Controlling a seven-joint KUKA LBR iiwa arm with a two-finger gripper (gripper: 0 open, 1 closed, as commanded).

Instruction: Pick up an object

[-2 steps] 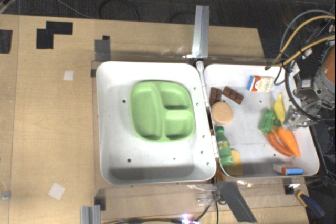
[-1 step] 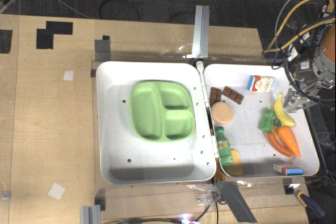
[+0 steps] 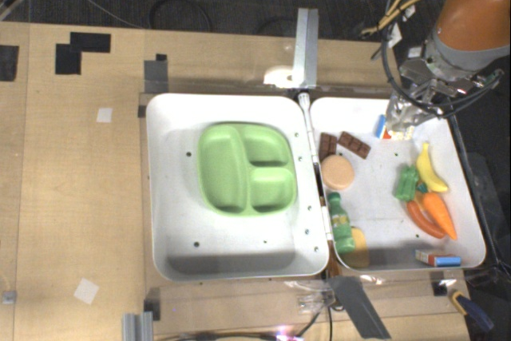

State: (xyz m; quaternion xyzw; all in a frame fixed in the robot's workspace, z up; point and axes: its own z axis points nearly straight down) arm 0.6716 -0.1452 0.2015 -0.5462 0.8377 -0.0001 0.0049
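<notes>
Camera view, slanting down: left bin (image 3: 160, 172) carries a green divided plate (image 3: 243, 168) at its middle. Right bin (image 3: 471, 247) has a chocolate bar (image 3: 353, 144) and a tan disc (image 3: 337, 171) near its left edge, a banana (image 3: 431, 169) and a carrot (image 3: 439, 215) by its right edge. Gripper (image 3: 402, 122) hovers at its far right corner; its state cannot be made out.

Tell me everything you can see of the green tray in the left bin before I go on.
The green tray is a pale green, plastic-looking divided plate with rounded corners: one long compartment on its left side and two smaller ones on its right. It lies flat, open side up, slightly turned, near the middle of the left bin, resting on the bin's white floor. All three compartments look bare. Nothing else touches it; the hand is over the right bin.
</notes>
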